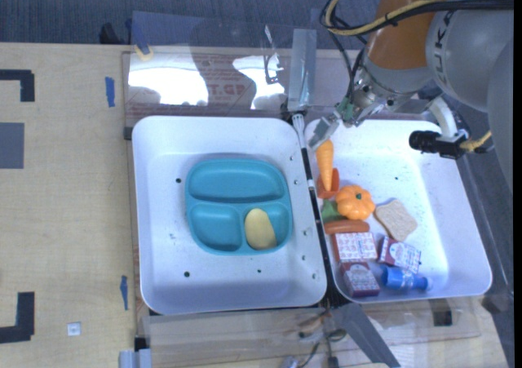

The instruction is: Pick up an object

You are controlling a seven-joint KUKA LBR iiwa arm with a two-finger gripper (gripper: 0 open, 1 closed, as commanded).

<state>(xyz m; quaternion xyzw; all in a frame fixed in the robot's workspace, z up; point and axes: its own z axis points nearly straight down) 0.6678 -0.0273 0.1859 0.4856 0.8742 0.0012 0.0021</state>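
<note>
Grey two-finger gripper [336,119], grip state indiscernible, poised just above the upright orange plastic carrot [325,164]; small orange toy pumpkin [356,201] just below-right of that carrot.

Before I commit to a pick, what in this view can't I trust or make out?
- Gripper, camera view: small and blurred at the right bin's top-left corner; the state of the jaws is unreadable.
- Green item: mostly covered by the pumpkin and carrot; identity unclear.
- Small cartons: print too small to read.
- Arm: cut off by the right edge.
</note>
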